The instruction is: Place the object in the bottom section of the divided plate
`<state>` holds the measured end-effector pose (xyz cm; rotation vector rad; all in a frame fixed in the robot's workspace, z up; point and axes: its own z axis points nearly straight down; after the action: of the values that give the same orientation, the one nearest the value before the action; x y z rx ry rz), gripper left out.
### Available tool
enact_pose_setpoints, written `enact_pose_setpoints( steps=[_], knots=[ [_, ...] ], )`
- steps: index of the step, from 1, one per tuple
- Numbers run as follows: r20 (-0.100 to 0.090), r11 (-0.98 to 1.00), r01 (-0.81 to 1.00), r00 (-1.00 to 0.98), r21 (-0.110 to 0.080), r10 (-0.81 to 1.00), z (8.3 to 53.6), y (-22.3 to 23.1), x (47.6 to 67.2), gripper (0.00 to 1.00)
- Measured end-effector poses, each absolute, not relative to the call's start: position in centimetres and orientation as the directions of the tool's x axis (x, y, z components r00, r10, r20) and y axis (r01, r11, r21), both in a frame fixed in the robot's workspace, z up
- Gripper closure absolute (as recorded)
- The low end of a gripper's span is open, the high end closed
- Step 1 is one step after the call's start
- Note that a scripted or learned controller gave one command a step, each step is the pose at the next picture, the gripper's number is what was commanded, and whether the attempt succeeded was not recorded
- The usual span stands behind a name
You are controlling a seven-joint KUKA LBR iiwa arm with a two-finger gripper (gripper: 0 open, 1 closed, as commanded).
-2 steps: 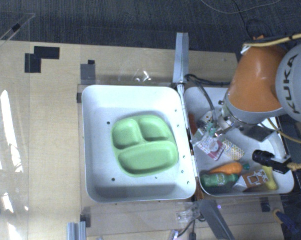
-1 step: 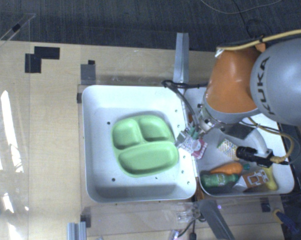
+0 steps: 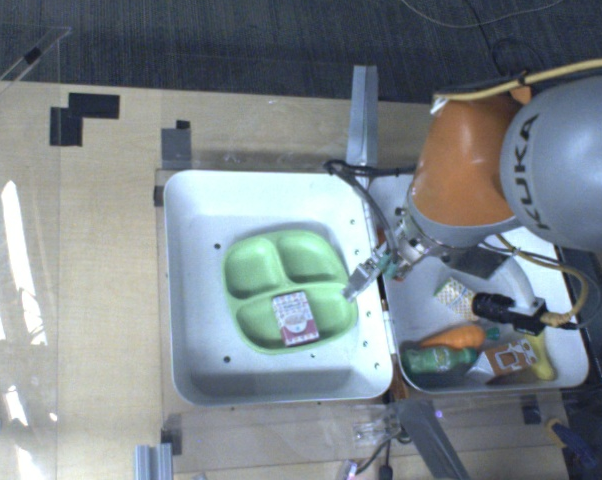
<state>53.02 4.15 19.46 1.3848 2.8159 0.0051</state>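
A green divided plate point(image 3: 281, 268) lies in the left white bin point(image 3: 196, 298). A small flat packet point(image 3: 294, 317) with a red and white label rests in the plate's bottom section. My gripper point(image 3: 364, 276) hangs at the plate's right rim, near the wall between the two bins, up and to the right of the packet. Nothing shows between its thin fingers. The orange-banded arm point(image 3: 471, 168) looms over the right bin.
The right bin point(image 3: 571, 368) holds a carrot-like orange item point(image 3: 451, 338), a green object point(image 3: 436, 360), a yellow piece point(image 3: 541, 363) and a small patterned packet point(image 3: 451, 293). A black cable plug point(image 3: 501, 308) hangs under the arm. Bare bin floor surrounds the plate.
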Motion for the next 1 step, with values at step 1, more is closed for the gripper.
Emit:
enact_pose_setpoints(
  steps=[1],
  knots=[
    [-0.007,0.723,0.691,-0.723,0.007,0.691,30.21,0.87,60.58,0.0]
  ],
)
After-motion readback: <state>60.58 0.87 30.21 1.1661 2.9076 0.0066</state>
